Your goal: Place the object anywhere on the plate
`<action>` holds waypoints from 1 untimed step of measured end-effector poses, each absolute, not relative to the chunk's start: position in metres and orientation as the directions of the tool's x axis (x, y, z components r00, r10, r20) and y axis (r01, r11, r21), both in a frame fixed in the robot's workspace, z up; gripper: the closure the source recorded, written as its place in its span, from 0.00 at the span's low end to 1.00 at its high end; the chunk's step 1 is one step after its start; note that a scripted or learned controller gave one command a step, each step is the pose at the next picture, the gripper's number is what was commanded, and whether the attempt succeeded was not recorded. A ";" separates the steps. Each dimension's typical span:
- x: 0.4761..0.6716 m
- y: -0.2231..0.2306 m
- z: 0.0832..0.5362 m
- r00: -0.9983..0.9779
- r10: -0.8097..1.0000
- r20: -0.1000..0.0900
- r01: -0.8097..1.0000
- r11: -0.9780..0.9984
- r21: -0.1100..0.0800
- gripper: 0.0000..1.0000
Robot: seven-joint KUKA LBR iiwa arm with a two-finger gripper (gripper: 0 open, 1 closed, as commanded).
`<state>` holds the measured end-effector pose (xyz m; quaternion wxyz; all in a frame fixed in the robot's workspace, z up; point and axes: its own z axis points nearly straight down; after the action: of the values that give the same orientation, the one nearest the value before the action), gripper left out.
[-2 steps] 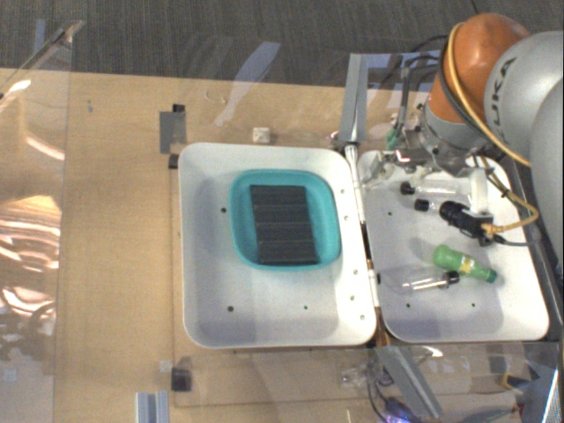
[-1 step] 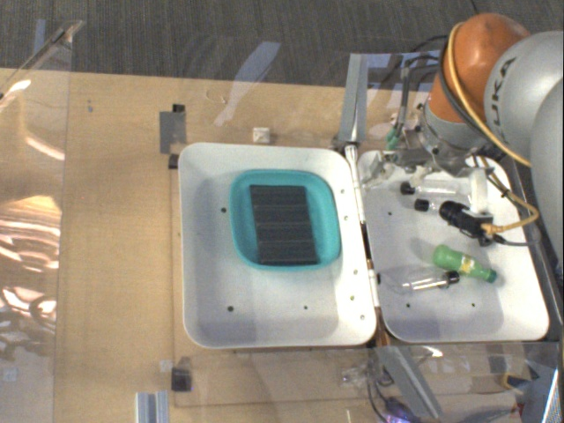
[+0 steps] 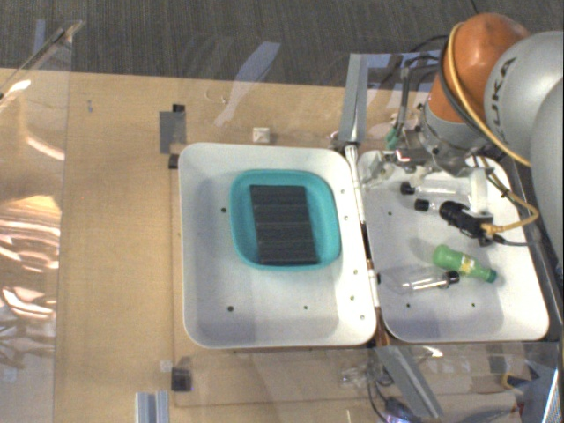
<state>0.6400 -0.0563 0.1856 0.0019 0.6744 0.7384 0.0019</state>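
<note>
A teal plate (image 3: 328, 203) sits in the left bin (image 3: 207, 298), a little above its middle. A dark ribbed rectangular block (image 3: 284, 225) lies flat on the plate and covers most of its centre. My gripper (image 3: 414, 192) hangs over the upper left part of the right bin (image 3: 520, 320), well apart from the plate, with the grey arm and its orange band (image 3: 471, 47) above it. A green cylindrical object (image 3: 463, 264) lies in the right bin below the gripper.
A small clear piece with a black tip (image 3: 432, 281) lies beside the green object. A black cable plug (image 3: 463, 217) and wires hang by the wrist. A metal post (image 3: 354, 95) stands between the bins at the back.
</note>
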 end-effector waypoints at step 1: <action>0.640 -0.056 0.186 -0.090 0.996 0.000 0.996 0.090 0.005 0.00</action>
<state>0.6400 -0.0563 0.1856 0.0019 0.6744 0.7384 0.0019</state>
